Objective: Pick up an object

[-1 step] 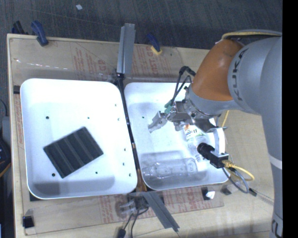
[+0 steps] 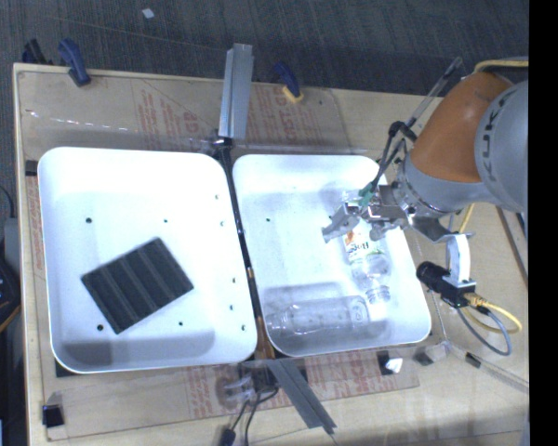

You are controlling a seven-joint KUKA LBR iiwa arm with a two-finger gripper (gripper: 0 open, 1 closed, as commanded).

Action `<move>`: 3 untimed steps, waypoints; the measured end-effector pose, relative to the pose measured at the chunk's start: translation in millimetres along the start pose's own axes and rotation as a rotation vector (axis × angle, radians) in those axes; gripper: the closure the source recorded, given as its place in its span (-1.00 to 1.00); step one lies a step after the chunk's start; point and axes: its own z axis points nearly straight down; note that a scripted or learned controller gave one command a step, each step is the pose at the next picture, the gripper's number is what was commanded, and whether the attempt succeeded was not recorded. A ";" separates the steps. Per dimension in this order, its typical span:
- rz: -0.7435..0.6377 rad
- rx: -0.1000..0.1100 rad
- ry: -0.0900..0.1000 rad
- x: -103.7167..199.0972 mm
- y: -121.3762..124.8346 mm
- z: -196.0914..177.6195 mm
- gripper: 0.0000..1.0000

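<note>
As the gripper hovers, finger state indiscernible, we note the bottle just nearer, lying near-to-far.

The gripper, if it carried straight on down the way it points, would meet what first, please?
Most likely the small clear bottle standing just below the gripper in the right bin, though depth is hard to judge from this slant.

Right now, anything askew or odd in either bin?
Nothing spilled or broken. Two clear plastic bottles lie on their sides in the right white bin, one along the near wall, one under the gripper. The dark ribbed rectangular pad lies skewed.
</note>
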 end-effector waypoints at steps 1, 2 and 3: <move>-0.005 -0.001 -0.001 0.8 1.4 -10.1 1.00; -0.006 -0.001 -0.001 0.8 1.3 -10.1 -1.00; 0.056 0.003 0.000 -8.5 38.9 22.6 -1.00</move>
